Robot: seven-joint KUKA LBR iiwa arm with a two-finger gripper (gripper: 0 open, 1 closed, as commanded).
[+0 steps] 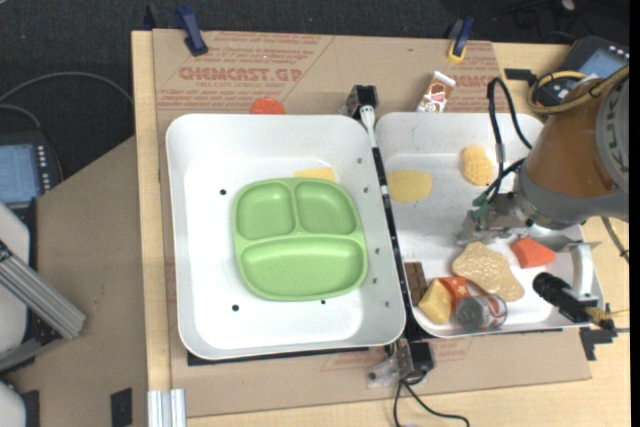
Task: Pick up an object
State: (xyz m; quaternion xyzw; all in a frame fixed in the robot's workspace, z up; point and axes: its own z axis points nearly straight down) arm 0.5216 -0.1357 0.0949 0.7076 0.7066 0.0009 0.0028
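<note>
Where the grey and orange arm comes in from the right side of the frame, its claw [484, 221] hangs low over the right bin [440, 130], about in the middle of it. The claw is dark and partly tucked under the arm, so I cannot tell how far open it is or if it has hold of anything. Just below it, toward the bottom of the frame, lies a tan slice of bread [488, 271]. An orange wedge [533, 252] lies just to the right of the bread. In the lower left corner of this bin a yellow block [434, 301], a red thing [455, 287] and a grey can [470, 314] are bunched up together, with a brown bar [412, 279] by the bin's left wall. Higher up, a pale yellow round [409, 183] lies near the left wall, and a bumpy orange-yellow piece [478, 165] lies above the claw. The left bin [200, 155] holds a green plate [298, 238] with three parts, and a pale yellow thing [315, 175] peeks out at the plate's top edge. A little box [436, 93] sits on the brown board [240, 70] just above the right bin.
</note>
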